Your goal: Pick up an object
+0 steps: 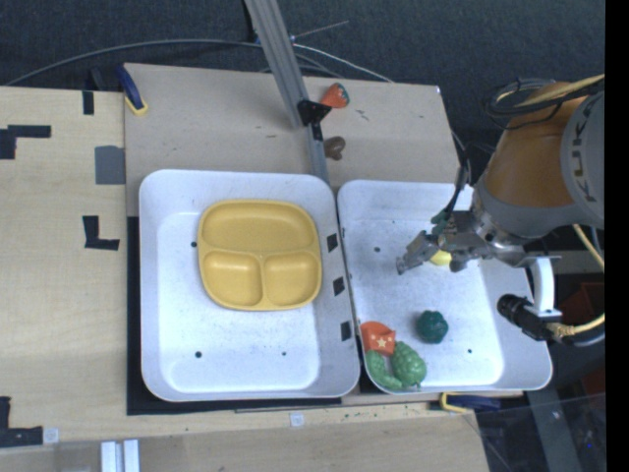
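Three small objects lie in the right shallow white bin (511, 362): a dark green ball-shaped object (430, 325), an orange-red piece with a star mark (378, 338), and a light green lumpy object (400, 367) touching it in the near-left corner. The left shallow white bin (157, 342) bears one yellow three-compartment plastic tray (259, 254). Both bins rest on a light wooden bench (59, 264) over dark carpet. The two-finger gripper (432, 254) hangs above the right bin, something yellow near it; finger opening and contents cannot be told.

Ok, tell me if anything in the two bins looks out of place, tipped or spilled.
Nothing stands out. The yellow divided tray lies flat in the left bin. In the right bin, the dark green ball, the orange piece and the green toy rest near the front edge, nothing spilled.
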